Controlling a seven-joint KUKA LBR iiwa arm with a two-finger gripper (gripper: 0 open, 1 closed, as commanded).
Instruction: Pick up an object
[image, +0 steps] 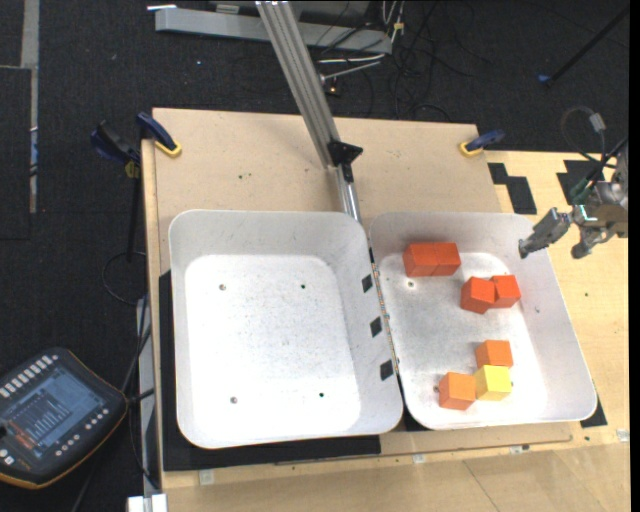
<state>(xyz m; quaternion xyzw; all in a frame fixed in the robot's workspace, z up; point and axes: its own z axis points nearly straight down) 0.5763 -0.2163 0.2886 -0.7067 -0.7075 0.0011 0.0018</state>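
- The gripper (563, 233) hangs at the right edge of the bench, above the outer rim of the right-hand bin (560, 330); its two fingers are spread wide, one finger (535, 238) pointing toward the bin's interior, and nothing sits between them.
- Only the wrist end of the arm is in the frame, and it is small and partly cut off, so the second finger's outline is hard to make out with certainty.
- Nearest the gripper, just inward and a little below it in the frame, two red-orange blocks (490, 293) sit touching each other.
- Farther inward from the gripper, toward the divide between the bins, lies a longer orange block (432, 258), apart from the pair.
- Well below the gripper, near the bin's front wall, three pieces cluster together: an orange cube (494, 353), a yellow cube (495, 381) touching it from the front, and another orange cube (457, 390) pressed against the yellow one on the side away from the gripper.
- The left-hand bin (190, 300) lies across the divide, far from the gripper, its white floor speckled with dark marks.
- A slanted metal pole (305, 85) crosses the upper bench, ending near the seam where both bins meet.
- A handheld control pendant (50, 412) rests off the bench, at the frame's corner farthest from the gripper.
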